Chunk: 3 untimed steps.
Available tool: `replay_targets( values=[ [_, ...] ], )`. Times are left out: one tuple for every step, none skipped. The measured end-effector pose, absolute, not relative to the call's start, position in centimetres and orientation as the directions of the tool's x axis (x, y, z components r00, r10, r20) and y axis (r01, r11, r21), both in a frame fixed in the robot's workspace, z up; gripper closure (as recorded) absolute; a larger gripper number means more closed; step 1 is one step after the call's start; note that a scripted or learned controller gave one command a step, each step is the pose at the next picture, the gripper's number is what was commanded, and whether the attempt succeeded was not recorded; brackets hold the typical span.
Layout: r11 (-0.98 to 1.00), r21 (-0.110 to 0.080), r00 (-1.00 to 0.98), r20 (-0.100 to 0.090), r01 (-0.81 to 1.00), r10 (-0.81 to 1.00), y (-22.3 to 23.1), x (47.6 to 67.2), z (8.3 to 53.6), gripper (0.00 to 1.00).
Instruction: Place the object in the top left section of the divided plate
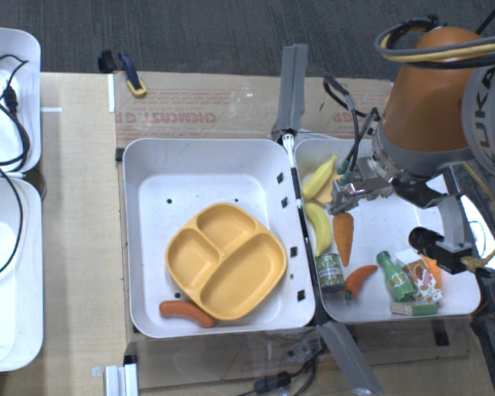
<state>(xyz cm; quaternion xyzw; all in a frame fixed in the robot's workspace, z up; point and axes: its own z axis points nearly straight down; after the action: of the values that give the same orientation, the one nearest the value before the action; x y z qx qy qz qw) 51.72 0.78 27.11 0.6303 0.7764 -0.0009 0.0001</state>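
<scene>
The grey-and-orange arm point(433, 97) reaches over the right bin point(470, 291), its tool point(347, 198) low above the carrot point(343, 236) (whether the tool is open or closed I cannot tell). In the left bin point(140, 221) sits the yellow divided plate point(225, 260), a sausage point(186, 311) touching its near edge. Two bananas point(318, 205) lie beside the carrot.

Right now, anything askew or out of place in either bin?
The sausage lies loose on the left bin floor, tucked against the plate rim's lower left, not in a section. The plate sits rotated, its dividers at a slant to the bin walls. Nothing looks spilled or broken.
</scene>
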Motion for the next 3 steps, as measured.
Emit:
replay_targets(
  values=[
    [0.278, -0.004, -0.278, -0.002, 0.961, 0.961, 22.3, 47.7, 24.4, 1.0],
    [0.303, -0.001, -0.303, -0.001, 0.953, 0.953, 16.4, 47.8, 17.1, 1.0],
    [0.582, 0.005, -0.582, -0.003, 0.813, 0.813, 8.8, 48.0, 19.4, 1.0]
  ],
)
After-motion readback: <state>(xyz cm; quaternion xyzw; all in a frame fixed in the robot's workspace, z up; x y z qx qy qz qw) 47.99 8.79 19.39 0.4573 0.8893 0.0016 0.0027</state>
